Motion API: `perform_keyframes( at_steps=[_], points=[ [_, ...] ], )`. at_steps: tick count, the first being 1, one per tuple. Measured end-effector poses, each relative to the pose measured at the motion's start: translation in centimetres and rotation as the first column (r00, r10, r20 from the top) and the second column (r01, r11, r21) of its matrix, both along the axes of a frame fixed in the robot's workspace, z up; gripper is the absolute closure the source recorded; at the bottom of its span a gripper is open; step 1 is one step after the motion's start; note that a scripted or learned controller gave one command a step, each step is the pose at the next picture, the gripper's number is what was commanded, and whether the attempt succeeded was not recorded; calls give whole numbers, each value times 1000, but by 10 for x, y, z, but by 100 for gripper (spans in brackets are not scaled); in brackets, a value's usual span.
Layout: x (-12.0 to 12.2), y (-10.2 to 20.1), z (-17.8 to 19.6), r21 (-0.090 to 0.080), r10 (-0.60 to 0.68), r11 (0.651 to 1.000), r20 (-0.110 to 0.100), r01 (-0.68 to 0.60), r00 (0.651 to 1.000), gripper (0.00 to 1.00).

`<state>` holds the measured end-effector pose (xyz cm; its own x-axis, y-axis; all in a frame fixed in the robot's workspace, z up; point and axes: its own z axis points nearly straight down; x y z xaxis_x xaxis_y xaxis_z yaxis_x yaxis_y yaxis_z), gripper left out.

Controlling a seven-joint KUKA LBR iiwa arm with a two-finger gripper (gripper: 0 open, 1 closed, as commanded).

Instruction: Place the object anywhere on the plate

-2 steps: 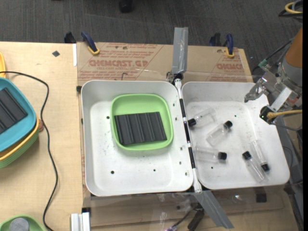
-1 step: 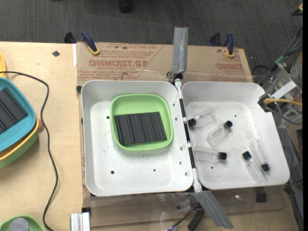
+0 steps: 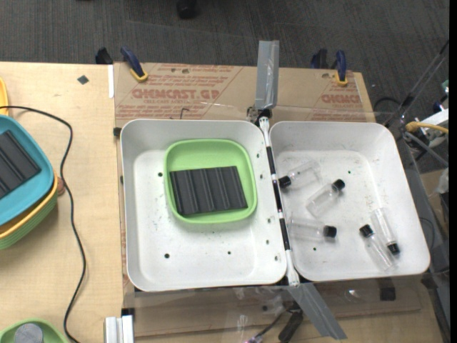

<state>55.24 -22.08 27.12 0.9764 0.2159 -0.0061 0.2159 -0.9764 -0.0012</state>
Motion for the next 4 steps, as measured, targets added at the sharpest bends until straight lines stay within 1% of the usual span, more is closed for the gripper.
perform_keyframes(
  at_steps=[1,2,4],
  points=[
    [-12,-1,-9,0,-15,1000,-1,15,1000,0],
    [-30,0,1,1,-16,1000,0,16,1000,0],
    [-54,-1,-3,0,-19,1000,0,19,1000,0]
  ],
)
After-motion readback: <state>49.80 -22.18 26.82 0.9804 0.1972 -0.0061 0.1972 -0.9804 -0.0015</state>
